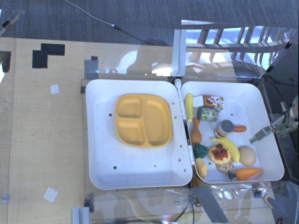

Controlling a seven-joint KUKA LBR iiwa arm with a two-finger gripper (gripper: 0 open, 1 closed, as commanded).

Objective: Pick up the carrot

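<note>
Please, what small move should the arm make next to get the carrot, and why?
Probably it should move the gripper toward the near edge of the right bin, to come over the carrot. The gripper is at the bin's right side, apart from the carrot, which lies near the bin's front rim beside a pale egg and a banana.

The small orange plastic carrot with a dark green stub (pixel 246 173) lies flat near the front edge of the right white bin, its tapered tip pointing right, just below a beige egg-shaped toy.
</note>
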